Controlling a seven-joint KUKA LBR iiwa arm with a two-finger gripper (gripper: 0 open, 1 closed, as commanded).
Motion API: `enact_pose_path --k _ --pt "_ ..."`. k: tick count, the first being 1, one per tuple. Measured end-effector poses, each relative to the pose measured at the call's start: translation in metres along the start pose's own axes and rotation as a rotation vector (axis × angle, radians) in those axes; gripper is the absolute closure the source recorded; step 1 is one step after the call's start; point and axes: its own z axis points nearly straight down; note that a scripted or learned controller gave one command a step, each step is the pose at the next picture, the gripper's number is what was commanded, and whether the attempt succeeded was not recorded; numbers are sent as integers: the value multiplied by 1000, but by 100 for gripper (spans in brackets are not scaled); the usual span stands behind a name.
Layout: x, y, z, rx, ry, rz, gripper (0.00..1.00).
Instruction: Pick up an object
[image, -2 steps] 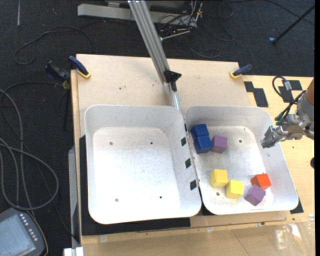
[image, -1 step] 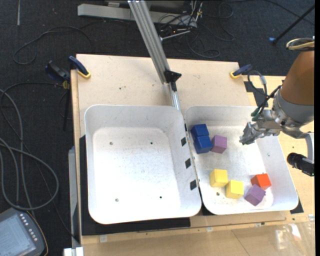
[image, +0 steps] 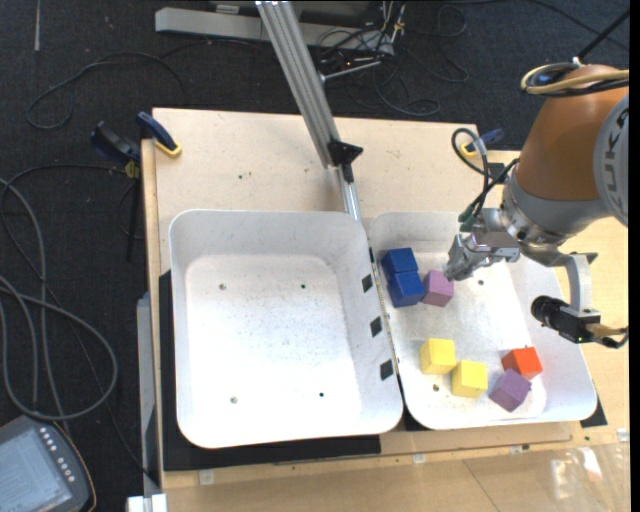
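From above, the arm (image: 575, 150) enters from the right, its orange band bulking over the right bin's (image: 560, 400) far corner, with the grey wrist bent downward and to the left. The gripper (image: 462, 262) points down into the upper part of that bin, its tip just above and to the right of a small pink block (image: 438, 288). Whether the jaws are apart or together cannot be told from this angle; nothing is seen between them.

Two blue blocks (image: 402, 275) sit stacked or pressed together against the bin's left wall, touching the pink block's left side. Toward the near end lie two yellow blocks (image: 452, 366) side by side, an orange block (image: 522, 361) and a purple block (image: 511, 389) just below it.

The left bin (image: 200, 240) sits beside the right one on the bench (image: 250, 150). A metal pole (image: 305, 85) slants over the bench from above.
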Motion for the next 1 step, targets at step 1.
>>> enact_pose_path --k 1 --pt "63 8 0 1 0 -1 100"
